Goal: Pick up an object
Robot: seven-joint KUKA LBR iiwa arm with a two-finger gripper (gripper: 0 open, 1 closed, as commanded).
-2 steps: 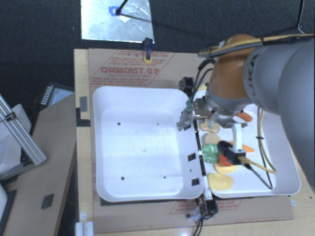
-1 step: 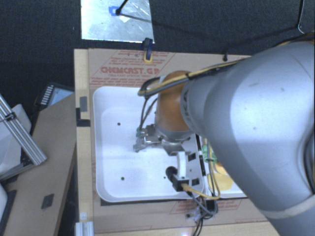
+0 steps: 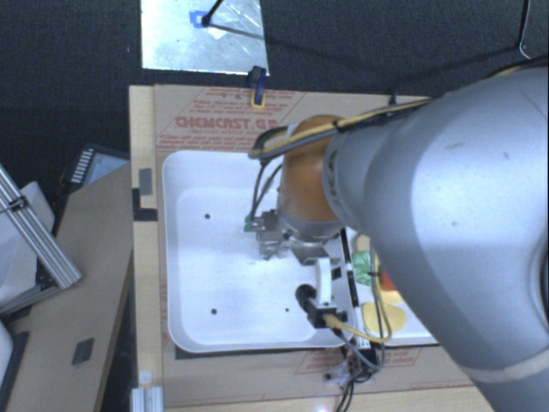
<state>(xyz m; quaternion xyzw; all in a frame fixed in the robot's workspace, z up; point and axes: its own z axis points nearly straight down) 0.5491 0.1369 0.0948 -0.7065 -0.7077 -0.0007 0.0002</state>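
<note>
1. Arm (image 3: 446,204), grey and bulky, reaches in from the right and covers most of the right bin (image 3: 416,340).
2. Orange band (image 3: 304,178) sits above the wrist, which hangs over the right part of the left bin (image 3: 197,230).
3. Jaws point down at the wrist end, near the wall between the two bins; whether they are clenched or released cannot be told, and nothing can be seen held in them.
4. Objects to pick lie in the right bin, in the strip left visible beside the arm: a green thing (image 3: 364,269), a red thing (image 3: 383,280) just beside it, and a yellow thing (image 3: 388,316) nearer the front rim.
5. Cables (image 3: 262,187) loop from the band down to the wrist, and more wires (image 3: 352,369) dangle past the front edge of the bins.
6. Cardboard sheet (image 3: 223,114) with red print lies under both bins on the tabletop, held at its far edge by a blue and yellow clamp (image 3: 256,88).
7. Foil sheet (image 3: 202,24) lies on the dark floor beyond the cardboard.
</note>
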